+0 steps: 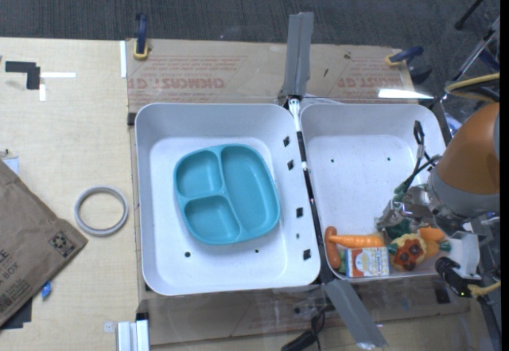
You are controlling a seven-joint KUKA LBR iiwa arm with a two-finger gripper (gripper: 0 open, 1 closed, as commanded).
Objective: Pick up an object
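Camera view shows a carrot, a small carton and a bright toy crowded in the near right corner of the right bin. Over their far right edge sits the hand; whether it is open or closed I cannot tell. Nothing looks lifted yet, so the pick remains undone. Left bin holds a teal plate.
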